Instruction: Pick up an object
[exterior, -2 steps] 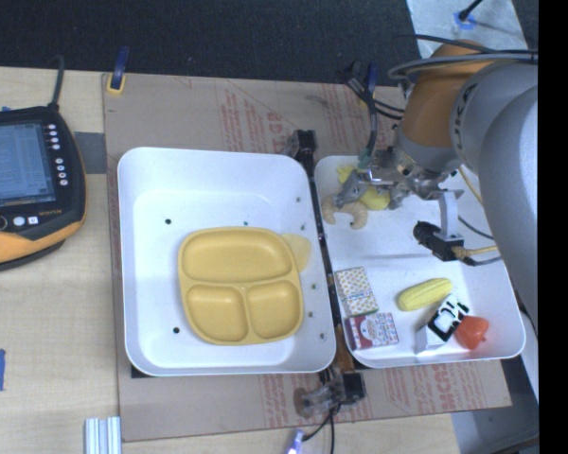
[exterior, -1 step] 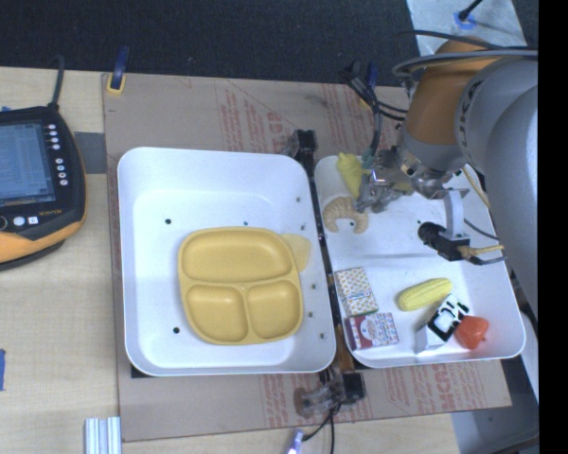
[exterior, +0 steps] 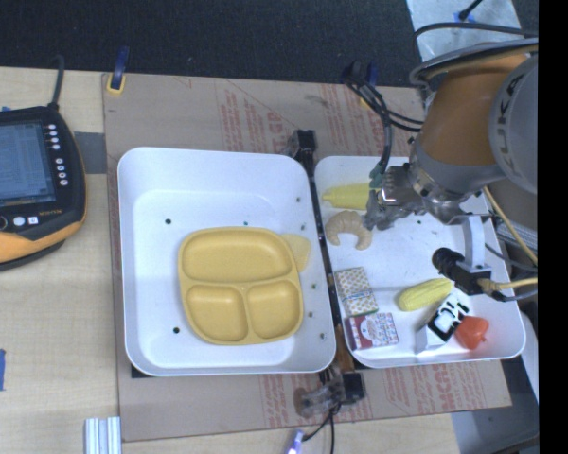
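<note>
My gripper [exterior: 382, 208] hangs over the back left part of the right bin [exterior: 497, 353]. It is just right of a tan croissant-shaped piece [exterior: 348, 229] and partly covers a yellow piece [exterior: 346, 195] at the bin's back. Nothing shows between its fingers. Toward the front of this bin lie a patterned small box [exterior: 356, 291], a red-and-white box [exterior: 371, 330], a yellow corn cob [exterior: 423, 294], a black-and-white item [exterior: 447, 317] and a red item [exterior: 471, 332].
The left bin [exterior: 142, 253] holds a yellow divided plate [exterior: 239, 284]. A control tablet [exterior: 24, 183] with an orange edge lies on the bench at far left. The arm's grey and orange body [exterior: 473, 112] rises over the right bin's back right corner.
</note>
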Controlling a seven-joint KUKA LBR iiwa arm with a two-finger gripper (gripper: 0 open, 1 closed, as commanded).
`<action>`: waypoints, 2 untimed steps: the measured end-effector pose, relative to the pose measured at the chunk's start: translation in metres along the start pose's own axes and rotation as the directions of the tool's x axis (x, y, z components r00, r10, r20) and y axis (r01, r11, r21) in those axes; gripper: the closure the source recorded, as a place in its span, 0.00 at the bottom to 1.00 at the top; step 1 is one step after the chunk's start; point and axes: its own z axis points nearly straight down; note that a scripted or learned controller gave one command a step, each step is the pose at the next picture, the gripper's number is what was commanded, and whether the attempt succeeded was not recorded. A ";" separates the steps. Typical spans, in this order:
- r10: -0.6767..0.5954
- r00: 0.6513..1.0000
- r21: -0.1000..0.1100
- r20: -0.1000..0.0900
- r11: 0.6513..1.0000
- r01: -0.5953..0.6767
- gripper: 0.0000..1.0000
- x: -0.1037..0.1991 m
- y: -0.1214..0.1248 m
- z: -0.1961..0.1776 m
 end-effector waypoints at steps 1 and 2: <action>0.001 1.000 0.001 0.000 1.000 -0.001 0.00 0.000 -0.001 0.001; 0.003 1.000 0.000 0.000 1.000 -0.003 0.00 -0.047 0.075 0.048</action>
